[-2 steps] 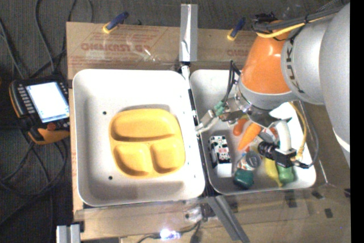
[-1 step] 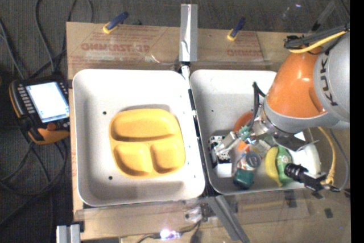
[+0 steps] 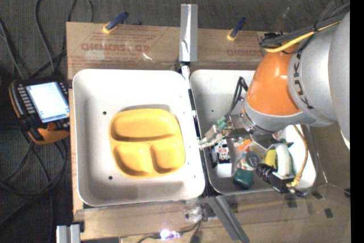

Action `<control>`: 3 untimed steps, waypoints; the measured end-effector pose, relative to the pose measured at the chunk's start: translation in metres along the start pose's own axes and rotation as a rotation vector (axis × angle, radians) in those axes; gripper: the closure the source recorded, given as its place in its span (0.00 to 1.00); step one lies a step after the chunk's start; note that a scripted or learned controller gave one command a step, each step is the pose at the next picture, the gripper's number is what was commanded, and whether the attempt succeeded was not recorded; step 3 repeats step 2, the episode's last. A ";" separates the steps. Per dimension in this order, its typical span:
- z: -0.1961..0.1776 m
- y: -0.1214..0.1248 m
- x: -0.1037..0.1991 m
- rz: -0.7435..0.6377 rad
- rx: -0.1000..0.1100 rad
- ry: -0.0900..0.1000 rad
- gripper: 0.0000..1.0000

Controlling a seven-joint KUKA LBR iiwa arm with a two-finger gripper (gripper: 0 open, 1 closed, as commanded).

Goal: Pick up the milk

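Note:
The milk (image 3: pixel 223 157) looks like a small white carton with dark and red print, lying near the left wall of the right bin (image 3: pixel 211 90). My gripper (image 3: pixel 220 135) hangs from the orange wrist directly over the carton's upper end, low inside the bin. The wrist and its cabling hide much of the gripper, and I cannot see whether it touches the carton.
A dark green cup (image 3: pixel 243 178), an orange item (image 3: pixel 245 147) and a yellow and white object (image 3: pixel 277 159) crowd the right bin's near end. The left bin (image 3: pixel 91 94) holds a yellow divided tray (image 3: pixel 148 140). A pendant (image 3: pixel 44 102) lies to the left, off the bench.

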State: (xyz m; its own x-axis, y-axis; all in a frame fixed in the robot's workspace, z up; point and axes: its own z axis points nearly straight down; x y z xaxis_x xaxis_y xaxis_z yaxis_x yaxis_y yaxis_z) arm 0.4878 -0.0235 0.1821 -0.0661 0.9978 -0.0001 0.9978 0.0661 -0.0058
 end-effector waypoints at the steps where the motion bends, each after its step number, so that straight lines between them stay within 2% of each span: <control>1: -0.001 -0.007 -0.031 -0.142 -0.001 -0.002 0.00; 2: 0.000 0.020 0.027 0.086 0.000 -0.001 0.00; 3: 0.000 0.020 0.027 0.086 0.000 -0.001 0.00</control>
